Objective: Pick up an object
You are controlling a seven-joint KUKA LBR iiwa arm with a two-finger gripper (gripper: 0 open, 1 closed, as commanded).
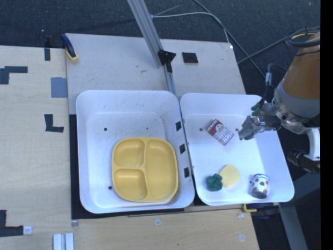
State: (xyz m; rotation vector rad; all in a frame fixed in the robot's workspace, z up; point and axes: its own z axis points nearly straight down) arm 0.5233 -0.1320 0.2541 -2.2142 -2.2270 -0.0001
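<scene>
The right bin [270,155] holds a red-and-white packet [220,132] near its middle, a green lump [214,182] and a pale yellow piece [230,175] side by side at the front, and a small silver-and-red object [259,185] in the front right corner. My gripper [248,129] hangs over the right bin's back right part, just right of the packet and apart from it. Nothing shows between its fingers.
The left bin [88,139] holds a yellow divided plate [144,169] in its front half. A metal pole [148,25] slants up from the bench behind the bins. Cables run across the dark floor at the back. The orange-banded arm [304,79] stands at the right.
</scene>
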